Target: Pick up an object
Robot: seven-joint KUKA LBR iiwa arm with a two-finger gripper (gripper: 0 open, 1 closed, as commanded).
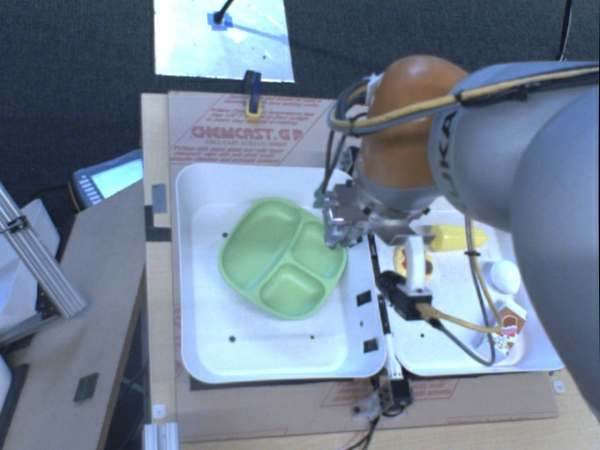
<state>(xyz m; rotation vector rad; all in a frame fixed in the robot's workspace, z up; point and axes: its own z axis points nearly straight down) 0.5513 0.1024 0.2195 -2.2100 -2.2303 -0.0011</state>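
The claw point(339, 225) is hanging over the right edge of the green divided plate point(283, 270), which is lying alone in the left bin point(202, 345); open or closed, I cannot tell. A good pickup is probably asking for a pinch across the raised rim (not the flat wells). The right bin point(441, 359) is holding a yellow item point(457, 238), a white egg-like thing point(503, 276) and a small carton point(507, 327).

Bench point(112, 279) bears a brown board point(253, 129), apparently cardboard; two white bins, left point(202, 345) and right point(450, 359), rest on it.
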